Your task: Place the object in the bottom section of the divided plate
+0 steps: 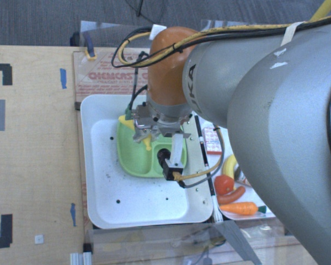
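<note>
Wooden table (33, 164) carries two white bins; left bin (99, 203) holds a green plate (133, 160). Arm (254, 93) hangs directly over the plate, presumably for a drop into its bottom section. Pincer (154, 131) hidden under the wrist, so opening cannot be told. Object to place: not identifiable; something yellow (148, 143) peeks out below the wrist. Toy vegetables (237, 197) lie in right bin

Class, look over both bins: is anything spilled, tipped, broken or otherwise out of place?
Nothing stands out. The green plate lies flat in the left bin; the carrot, tomato and banana lie together in the right bin.
</note>
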Tool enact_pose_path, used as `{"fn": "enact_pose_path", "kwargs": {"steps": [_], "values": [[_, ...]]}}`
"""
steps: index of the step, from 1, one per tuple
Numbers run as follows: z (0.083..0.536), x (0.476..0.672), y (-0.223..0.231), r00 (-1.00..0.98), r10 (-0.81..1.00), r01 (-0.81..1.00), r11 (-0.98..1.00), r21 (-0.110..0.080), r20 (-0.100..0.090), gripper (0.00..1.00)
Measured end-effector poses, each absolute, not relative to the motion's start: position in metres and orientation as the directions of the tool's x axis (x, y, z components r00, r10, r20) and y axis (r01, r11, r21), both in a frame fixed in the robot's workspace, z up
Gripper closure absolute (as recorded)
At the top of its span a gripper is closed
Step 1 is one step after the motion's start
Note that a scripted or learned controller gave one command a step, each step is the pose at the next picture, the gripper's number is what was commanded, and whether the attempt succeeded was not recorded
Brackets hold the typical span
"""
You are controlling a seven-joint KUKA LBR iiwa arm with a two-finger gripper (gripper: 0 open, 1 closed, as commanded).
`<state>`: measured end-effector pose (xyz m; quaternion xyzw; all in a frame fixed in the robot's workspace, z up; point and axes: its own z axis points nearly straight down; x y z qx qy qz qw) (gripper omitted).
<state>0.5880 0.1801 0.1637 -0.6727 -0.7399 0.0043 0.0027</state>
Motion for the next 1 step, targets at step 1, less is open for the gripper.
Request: {"fn": "enact_pose_path", "kwargs": {"steps": [1], "values": [[0.1639, 0.5883, 0.1797, -0.094, 0.996, 0.996, 0.094, -0.009, -0.002, 0.00]]}}
